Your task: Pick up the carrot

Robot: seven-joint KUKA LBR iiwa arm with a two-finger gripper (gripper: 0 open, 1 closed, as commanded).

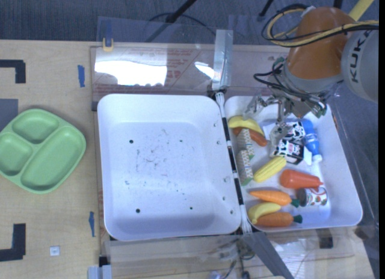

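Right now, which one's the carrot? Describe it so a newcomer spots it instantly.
Look in the right-hand white bin, the one crowded with toy food under the gripper. Go to its front half: the carrot lies roughly flat between the corn cob above and a banana below. Unlike the fatter orange piece to its right, it is slim and tapered.

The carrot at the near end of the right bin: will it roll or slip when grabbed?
The carrot looks like smooth toy plastic, so probably stiff, light and somewhat slippery. Its tapered, rounded body may roll if nudged. It touches the banana, which could shift too. The end effector hangs farther back in the bin.
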